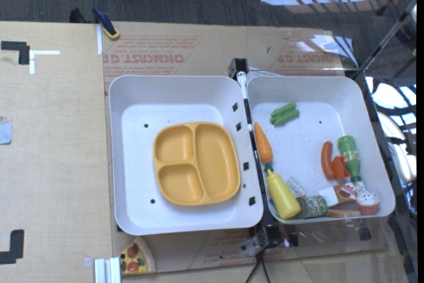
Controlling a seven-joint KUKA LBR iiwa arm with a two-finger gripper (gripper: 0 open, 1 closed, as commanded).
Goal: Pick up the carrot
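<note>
The carrot point(264, 144), orange with a green tip at its near end, lies along the left wall of the right bin point(311, 93). A yellow squeeze bottle point(282, 196) lies just below it, almost touching its green end.
The left bin point(132, 103) holds a yellow divided plate point(197, 162). In the right bin lie green beans point(285, 113), a red sausage point(326, 160), a green bottle point(348, 154), a can point(313, 206), a cupcake point(366, 201) and other toy food. A toy pizza slice point(134, 258) rests on the bench below the left bin.
</note>
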